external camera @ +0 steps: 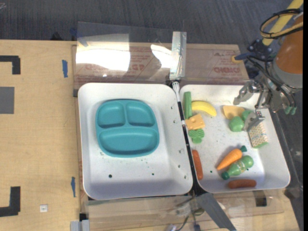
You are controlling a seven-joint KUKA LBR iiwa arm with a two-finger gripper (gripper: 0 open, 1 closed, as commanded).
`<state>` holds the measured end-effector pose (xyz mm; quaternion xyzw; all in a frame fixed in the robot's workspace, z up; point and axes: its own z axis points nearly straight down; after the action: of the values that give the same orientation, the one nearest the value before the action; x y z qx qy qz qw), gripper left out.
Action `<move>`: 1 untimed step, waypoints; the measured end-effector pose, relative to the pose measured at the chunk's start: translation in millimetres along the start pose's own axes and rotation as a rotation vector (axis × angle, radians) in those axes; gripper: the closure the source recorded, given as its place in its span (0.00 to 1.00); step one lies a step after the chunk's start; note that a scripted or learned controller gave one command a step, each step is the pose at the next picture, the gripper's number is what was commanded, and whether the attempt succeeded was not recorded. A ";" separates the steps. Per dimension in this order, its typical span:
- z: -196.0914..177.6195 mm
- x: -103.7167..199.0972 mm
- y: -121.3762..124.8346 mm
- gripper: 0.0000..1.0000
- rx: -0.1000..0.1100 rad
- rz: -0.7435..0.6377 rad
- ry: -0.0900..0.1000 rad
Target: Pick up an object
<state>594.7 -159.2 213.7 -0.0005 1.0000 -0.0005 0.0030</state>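
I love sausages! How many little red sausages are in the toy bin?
2. One sausage lies along the right bin's left wall, below the green toy. The other sausage lies by the near rim, under the carrot. More could hide under other toys.

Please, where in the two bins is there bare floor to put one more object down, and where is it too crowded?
Free: the left bin floor in front of the teal divided plate, and the right bin patch between the yellow block, the carrot and the banana. Crowded: around the green ball under the gripper, and the front right corner.
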 end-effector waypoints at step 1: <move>122.5 -25.1 2.1 0.00 0.003 0.015 -0.008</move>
<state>620.6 -157.2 91.3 0.0070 0.9999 -0.0017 0.0071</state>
